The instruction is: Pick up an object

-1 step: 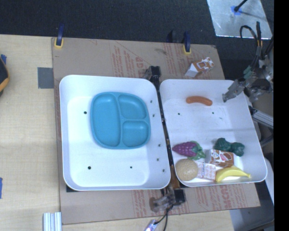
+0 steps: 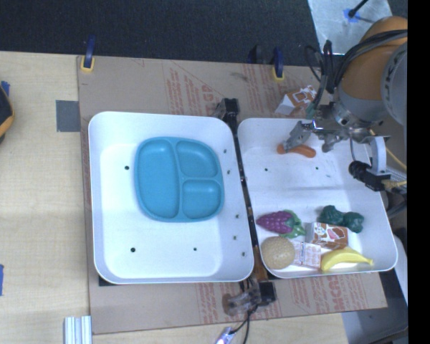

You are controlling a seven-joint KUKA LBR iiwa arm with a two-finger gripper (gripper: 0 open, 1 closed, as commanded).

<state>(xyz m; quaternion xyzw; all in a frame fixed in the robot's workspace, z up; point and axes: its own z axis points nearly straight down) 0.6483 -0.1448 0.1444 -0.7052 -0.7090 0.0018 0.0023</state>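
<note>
Sitting on a wood table, brown cardboard underneath, dark carpet at 12 o'clock; hand grip, can't tell.

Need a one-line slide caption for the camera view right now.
KUKA arm's gripper poised over a toy carrot in the right bin; blue divided plate sits in the left bin.

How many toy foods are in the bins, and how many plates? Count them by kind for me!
Blue divided plate: 1
Orange carrot: 1
Purple grapes: 1
Green broccoli-like piece: 1
Tan round bun: 1
Yellow banana: 1
Small printed packet: 1
Total: 7, with 1 plate and 6 in the right bin.
</note>
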